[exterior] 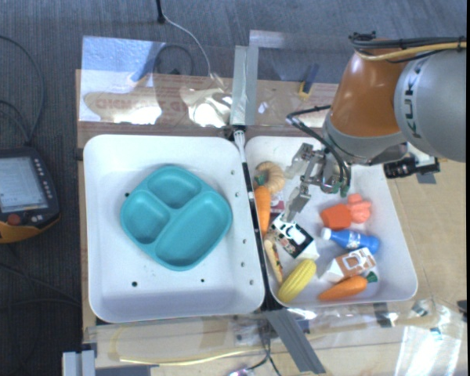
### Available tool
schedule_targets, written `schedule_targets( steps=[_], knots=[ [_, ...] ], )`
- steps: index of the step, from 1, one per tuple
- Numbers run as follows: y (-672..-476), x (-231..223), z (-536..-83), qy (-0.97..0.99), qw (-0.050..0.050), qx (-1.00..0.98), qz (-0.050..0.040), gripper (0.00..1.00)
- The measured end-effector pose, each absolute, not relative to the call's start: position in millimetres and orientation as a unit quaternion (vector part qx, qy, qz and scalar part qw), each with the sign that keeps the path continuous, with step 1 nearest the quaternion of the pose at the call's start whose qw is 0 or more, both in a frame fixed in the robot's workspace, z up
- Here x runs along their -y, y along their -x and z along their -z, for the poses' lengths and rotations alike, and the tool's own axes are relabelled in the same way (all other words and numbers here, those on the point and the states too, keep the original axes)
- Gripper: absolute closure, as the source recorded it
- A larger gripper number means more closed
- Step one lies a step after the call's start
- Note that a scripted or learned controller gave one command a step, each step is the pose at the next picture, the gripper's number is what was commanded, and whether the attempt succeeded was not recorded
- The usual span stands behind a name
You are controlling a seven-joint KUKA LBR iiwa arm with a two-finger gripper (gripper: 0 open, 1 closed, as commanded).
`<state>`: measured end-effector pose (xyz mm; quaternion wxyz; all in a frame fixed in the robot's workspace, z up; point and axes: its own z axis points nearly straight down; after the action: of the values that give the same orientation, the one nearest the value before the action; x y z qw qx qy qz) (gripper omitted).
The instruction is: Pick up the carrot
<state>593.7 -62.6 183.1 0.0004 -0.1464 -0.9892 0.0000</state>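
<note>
- The carrot (262, 207) lies along the left wall of the right bin (398, 233), just left of the jaws (301, 185) and slightly below them, its length running up and down the view.
- There's a second orange carrot-like piece (344, 288) down at the bin's lower right, well below the jaws, so two carrot-shaped things in all.
- Now the jaws: they hang low over the right bin's upper middle, metal fingers (303, 159) slanting down to the left. How far they stand apart I cannot tell; nothing visibly sits between them.
- Just left of the jaws and above the carrot, one tan rounded item (271, 174).
- Right below the jaws, one black-and-white carton (291, 238); below that, one yellow corn cob (296, 279).
- To the jaws' right: one orange-red lumpy toy (348, 211), one blue-and-white bottle (352, 240) under it, one small box (354, 264) lower still.
- The arm (399, 92), orange band and grey body, comes in from the upper right.
- Far left of the jaws, the left bin (110, 288) carries one teal divided plate (176, 215).
- Two white bins, side by side on the desk (442, 233).
</note>
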Motion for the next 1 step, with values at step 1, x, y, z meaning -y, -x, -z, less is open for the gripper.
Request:
schedule_targets(
  steps=[1],
  knots=[
    [-606.1,32.1,-183.7,0.240,-0.001,0.971,-0.0006,0.00]
  ],
)
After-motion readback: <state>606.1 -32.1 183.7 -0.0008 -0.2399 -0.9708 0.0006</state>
